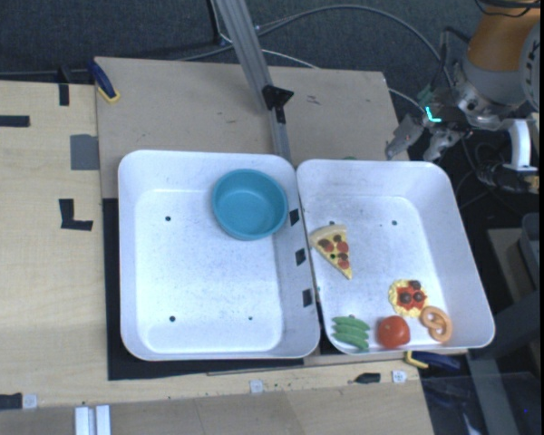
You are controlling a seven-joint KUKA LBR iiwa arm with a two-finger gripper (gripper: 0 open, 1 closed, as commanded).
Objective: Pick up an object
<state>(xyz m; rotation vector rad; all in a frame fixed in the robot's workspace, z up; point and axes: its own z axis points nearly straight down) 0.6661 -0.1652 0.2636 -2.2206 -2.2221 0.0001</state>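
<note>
Left bin [154,333] carries one blue bowl [248,204] near its far right corner; rigid, probably light plastic, smooth. Best hold judged to be across the rim wall, one finger inside.

Right bin [453,207] carries toy food. Pizza slice [333,248] lies alone near the left wall: flat, stiff, thin, so edges must be pinched low. Along the near edge sit green pea pods [351,331], a red tomato [393,332] just beside them (round, likely to roll or slip), a small topped pastry [408,294] and a pretzel [436,323].

Gripper [423,140] hovers beyond the right bin's far edge, fingers apart, nothing between them.
</note>
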